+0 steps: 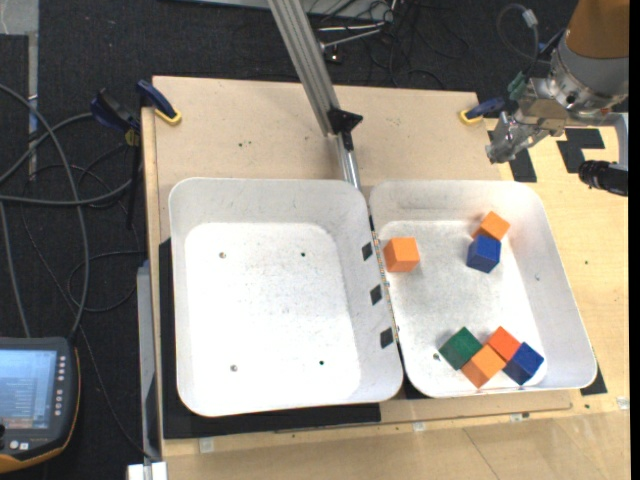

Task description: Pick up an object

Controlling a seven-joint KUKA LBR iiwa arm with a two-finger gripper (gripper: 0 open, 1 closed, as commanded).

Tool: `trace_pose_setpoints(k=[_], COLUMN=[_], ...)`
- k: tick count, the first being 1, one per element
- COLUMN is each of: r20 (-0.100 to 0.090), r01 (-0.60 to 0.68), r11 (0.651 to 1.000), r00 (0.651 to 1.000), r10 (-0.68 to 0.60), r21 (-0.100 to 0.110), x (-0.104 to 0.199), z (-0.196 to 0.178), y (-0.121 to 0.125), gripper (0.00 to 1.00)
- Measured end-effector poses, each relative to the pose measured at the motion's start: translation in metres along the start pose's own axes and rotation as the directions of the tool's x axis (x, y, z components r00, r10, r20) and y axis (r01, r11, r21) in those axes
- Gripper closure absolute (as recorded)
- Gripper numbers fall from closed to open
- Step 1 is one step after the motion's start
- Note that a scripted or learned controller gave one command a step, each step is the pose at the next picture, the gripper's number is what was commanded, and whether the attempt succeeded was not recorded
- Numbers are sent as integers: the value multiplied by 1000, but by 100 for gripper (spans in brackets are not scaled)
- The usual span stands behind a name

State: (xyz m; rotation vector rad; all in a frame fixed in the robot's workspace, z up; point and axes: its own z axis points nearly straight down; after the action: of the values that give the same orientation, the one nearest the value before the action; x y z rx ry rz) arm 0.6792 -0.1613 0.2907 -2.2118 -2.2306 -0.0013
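gripper sits at the upper right of the frame, over the surface beyond the right bin. can't really tell if it's open or closed, too blurry. blocks lie in that bin.

No text, label, brand, number or sign can be read. The screen of the handheld pendant at the lower left glows, but its content is too blurred.
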Motion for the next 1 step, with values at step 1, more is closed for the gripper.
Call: trace_pose_setpoints(k=[1], r20=[-1], r01=[0], r11=[1000], r00=[1000], r10=[0], r21=[1], x=[62], z=[2], y=[-6], gripper=[100])
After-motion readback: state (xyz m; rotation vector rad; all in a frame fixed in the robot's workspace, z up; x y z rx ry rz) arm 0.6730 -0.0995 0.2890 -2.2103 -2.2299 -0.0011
